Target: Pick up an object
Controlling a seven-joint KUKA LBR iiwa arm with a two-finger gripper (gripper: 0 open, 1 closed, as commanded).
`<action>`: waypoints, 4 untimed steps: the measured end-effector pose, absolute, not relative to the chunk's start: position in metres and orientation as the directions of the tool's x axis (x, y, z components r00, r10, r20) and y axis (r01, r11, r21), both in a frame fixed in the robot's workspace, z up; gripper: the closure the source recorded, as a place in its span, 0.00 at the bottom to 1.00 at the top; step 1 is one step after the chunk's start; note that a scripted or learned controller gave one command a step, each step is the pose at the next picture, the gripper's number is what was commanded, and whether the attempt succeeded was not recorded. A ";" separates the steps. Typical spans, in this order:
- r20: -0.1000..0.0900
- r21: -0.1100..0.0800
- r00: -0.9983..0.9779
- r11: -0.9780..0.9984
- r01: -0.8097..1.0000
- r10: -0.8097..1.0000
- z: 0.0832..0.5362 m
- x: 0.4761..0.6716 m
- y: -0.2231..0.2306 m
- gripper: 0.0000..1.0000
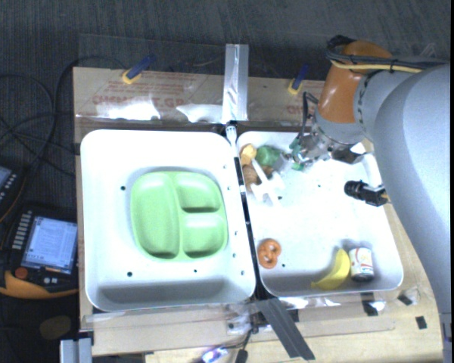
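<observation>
One green object (267,156) lies just left of the claw (303,156), whose grip state I cannot tell.

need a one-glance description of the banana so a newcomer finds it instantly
Start at the right-hand white bin, the one without the green tray. Go to its near right corner: the banana lies there, curved, against a small can. It is the one yellow, crescent-shaped item; the can beside it is short and cylindrical, and the orange ring-shaped piece sits apart, further left.
</observation>
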State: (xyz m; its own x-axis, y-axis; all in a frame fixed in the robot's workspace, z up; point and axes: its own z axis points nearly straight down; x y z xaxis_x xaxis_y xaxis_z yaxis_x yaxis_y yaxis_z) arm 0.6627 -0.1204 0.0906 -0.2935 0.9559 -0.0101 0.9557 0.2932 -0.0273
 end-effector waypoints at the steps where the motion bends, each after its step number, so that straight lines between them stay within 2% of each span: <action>1: -0.012 -0.014 -0.292 0.291 0.956 0.956 0.099 0.665 -0.116 1.00; 2: 0.009 -0.010 -0.072 0.073 0.997 0.997 0.089 0.669 -0.149 1.00; 3: -0.001 -0.021 0.255 -0.255 0.967 0.967 0.089 0.665 -0.214 1.00; 4: 0.001 -0.026 0.253 -0.252 0.967 0.968 0.089 0.665 -0.213 0.00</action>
